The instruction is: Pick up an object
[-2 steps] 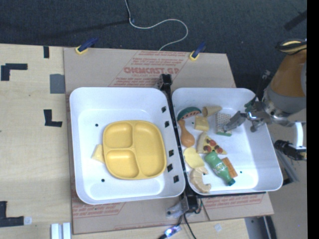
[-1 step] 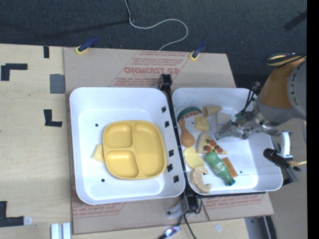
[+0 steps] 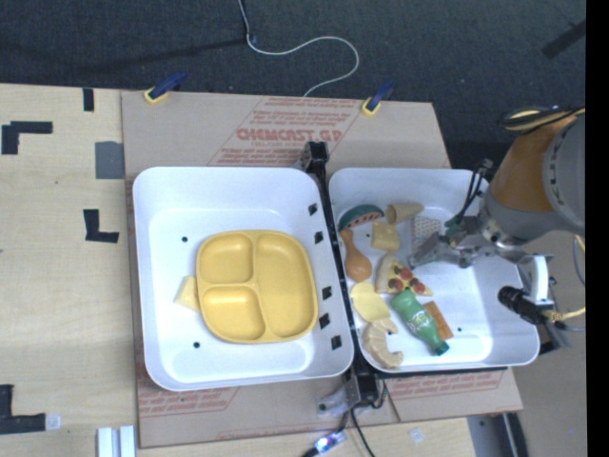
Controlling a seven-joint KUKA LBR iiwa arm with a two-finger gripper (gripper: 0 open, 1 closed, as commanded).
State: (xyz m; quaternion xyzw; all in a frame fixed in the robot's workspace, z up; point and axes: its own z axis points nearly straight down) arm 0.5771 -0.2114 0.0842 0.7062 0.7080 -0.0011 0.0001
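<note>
- The green plastic toy bottle (image 3: 419, 320) lies on its side in the right-hand white bin (image 3: 495, 350), among toy food.
- It looks light, rigid and slick; grip across its middle.
- The end effector (image 3: 430, 247) hovers nearby; its state is unclear.

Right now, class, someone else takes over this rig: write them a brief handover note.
Hand: low over the right bin, near its middle; nothing seen held in it.
Things: green bottle, pizza slice and other toy food lie on the right bin's left side. Yellow divided plate sits in the left bin.
Done: the arm has reached the pile.
Left: grasp one object and lift it.
</note>
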